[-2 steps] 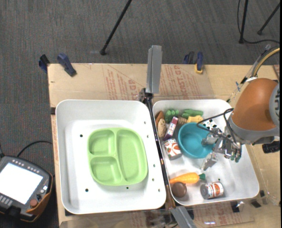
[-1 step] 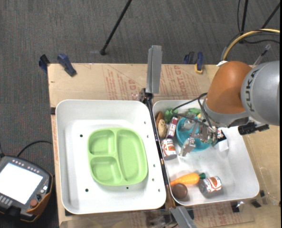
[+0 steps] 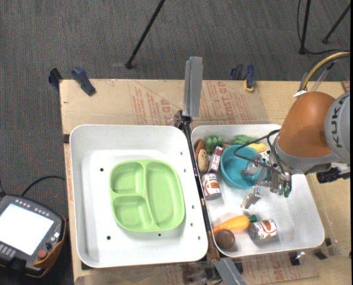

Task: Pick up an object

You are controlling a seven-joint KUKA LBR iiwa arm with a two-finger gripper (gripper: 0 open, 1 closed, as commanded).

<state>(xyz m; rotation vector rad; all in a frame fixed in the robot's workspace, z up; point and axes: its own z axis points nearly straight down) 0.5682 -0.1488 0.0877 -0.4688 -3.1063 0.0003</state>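
The fingers (image 3: 255,196) hang apart, holding nothing; the carrot (image 3: 232,223) lies just below-left of them, long axis running left-right.

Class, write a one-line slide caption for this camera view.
Arm's tool hangs over right bin by blue bowl, carrot and can; green tray in left bin.

Claw (image 3: 257,186) hangs over right bin (image 3: 307,218), seemingly beside blue bowl (image 3: 235,170).
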